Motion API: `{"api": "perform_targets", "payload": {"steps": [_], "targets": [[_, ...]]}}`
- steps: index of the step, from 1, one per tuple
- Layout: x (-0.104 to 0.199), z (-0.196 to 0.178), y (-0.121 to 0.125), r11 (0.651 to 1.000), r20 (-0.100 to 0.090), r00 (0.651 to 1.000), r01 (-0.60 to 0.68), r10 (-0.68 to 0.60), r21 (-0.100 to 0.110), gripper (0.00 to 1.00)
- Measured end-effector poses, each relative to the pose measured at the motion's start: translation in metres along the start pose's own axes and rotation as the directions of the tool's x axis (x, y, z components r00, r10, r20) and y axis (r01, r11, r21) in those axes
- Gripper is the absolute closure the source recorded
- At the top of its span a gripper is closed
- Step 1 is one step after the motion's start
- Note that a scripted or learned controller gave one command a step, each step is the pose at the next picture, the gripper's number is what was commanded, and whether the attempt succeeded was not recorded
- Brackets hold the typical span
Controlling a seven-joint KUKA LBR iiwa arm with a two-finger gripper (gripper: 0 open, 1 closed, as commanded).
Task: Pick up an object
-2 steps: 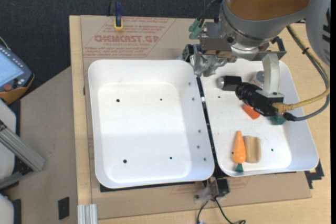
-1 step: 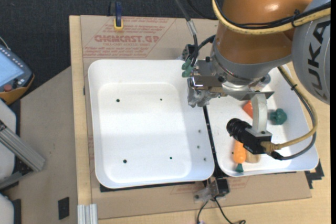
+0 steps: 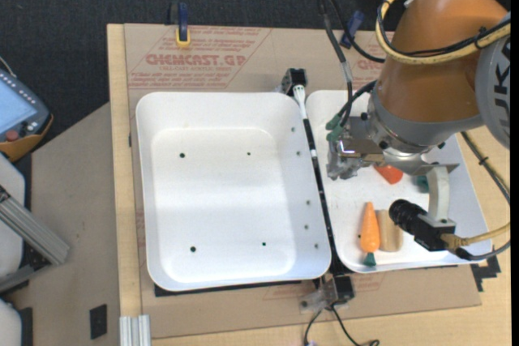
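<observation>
Grey metal pincer point(image 3: 345, 162) low in shallow white right bin point(image 3: 345, 251), near its left wall; cannot tell its state. Orange plastic carrot point(image 3: 370, 227) lies toward bin's front edge, touching tan wooden block point(image 3: 391, 235). Risk: close neighbours get nudged, grasp slips off carrot's taper.

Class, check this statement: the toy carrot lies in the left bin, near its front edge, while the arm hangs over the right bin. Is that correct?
One detail is wrong. The carrot lies in the right bin, not the left bin, as the camera view shows. The rest holds: it is near the front edge, and the arm hangs over the right bin, with its tool low above it.
</observation>
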State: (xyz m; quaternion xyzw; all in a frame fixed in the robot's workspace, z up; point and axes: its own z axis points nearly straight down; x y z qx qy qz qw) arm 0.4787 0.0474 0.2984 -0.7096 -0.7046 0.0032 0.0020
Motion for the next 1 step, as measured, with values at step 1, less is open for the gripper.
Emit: {"api": "perform_targets", "payload": {"steps": [1], "targets": [[0.0467, -0.0522, 0.0003, 1.0, -0.003, 1.0, 0.012, -0.012, -0.013, 1.0]]}}
